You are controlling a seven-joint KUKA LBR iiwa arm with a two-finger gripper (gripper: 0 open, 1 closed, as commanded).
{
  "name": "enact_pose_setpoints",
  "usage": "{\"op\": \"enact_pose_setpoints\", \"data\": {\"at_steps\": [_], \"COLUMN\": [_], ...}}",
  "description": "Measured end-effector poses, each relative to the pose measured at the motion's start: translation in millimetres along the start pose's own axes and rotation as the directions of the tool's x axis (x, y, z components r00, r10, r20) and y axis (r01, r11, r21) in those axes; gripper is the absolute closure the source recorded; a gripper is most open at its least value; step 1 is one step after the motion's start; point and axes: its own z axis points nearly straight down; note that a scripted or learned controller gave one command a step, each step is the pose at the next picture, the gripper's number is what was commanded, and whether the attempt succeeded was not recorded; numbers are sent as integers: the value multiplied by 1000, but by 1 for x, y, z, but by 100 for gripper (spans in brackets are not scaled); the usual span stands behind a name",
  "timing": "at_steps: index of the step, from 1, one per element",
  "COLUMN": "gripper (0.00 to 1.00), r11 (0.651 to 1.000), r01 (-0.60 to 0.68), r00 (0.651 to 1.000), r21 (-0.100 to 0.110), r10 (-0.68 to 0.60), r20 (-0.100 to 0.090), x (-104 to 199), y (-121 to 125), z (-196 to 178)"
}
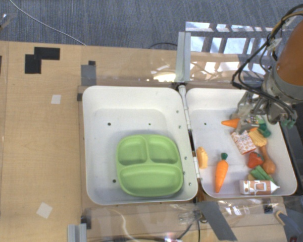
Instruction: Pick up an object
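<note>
Hanging low over the right bin (288, 178), the pincer (251, 116) sits at the bin's one o'clock corner, and whether it is open or closed cannot be told. Nearest it lies a small orange carrot (231, 123), touching or just at its nine o'clock, long axis running three to nine. One larger carrot (220, 172) lies at six o'clock. One green plate (149, 164) rests in the left bin (98, 105); two bins share the tabletop (35, 150).
</note>
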Motion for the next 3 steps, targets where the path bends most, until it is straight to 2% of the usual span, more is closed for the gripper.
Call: {"op": "enact_pose_setpoints", "data": {"at_steps": [1, 2, 3], "gripper": [100, 100, 100], "r11": [971, 942, 958], "r01": [-237, -336, -285], "r00": [971, 941, 958], "r21": [5, 4, 7], "r10": [237, 336, 285], "r20": [-23, -20, -26], "x": [47, -65, -30], "y": [10, 86, 101], "z": [23, 8, 65]}}
